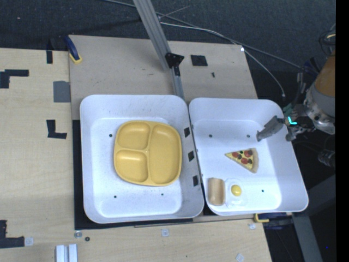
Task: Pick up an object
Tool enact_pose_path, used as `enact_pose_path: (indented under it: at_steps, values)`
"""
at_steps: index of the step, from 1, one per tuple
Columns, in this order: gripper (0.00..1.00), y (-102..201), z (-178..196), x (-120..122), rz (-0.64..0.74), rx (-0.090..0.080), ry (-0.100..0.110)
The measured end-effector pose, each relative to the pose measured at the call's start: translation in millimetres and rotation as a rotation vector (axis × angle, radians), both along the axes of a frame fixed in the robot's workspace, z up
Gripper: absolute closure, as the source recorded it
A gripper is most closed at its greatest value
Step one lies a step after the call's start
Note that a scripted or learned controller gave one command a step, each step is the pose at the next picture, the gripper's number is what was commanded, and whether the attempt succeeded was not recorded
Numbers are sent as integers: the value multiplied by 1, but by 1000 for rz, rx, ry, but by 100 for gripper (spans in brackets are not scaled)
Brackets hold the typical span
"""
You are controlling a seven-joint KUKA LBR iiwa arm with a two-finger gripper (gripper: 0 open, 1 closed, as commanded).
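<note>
From above, my gripper (271, 128) hovers at the right bin's (272, 107) far right edge, holding nothing; how far it is open I cannot tell. The pizza slice (244, 159) lies mid-bin, near me, an easy target. Toast (216, 191) and egg (235, 190) sit along the near edge.

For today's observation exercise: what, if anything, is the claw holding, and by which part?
Nothing. The claw hangs above the right bin, apart from the pizza slice.

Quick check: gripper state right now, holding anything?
Gripper: at the right bin's far right edge, nothing held; open or closed cannot be told.
</note>
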State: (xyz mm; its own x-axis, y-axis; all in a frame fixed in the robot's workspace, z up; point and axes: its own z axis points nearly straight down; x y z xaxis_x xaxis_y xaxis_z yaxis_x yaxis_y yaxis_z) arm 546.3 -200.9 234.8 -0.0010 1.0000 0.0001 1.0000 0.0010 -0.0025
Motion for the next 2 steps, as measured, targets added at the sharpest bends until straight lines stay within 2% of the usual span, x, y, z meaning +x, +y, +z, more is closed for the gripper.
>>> enact_pose_path:
  at_steps: [1, 2]
  values:
    - [0, 0, 0, 0, 0, -1, -1]
    - [0, 11, -52, 1, 1, 1, 4]
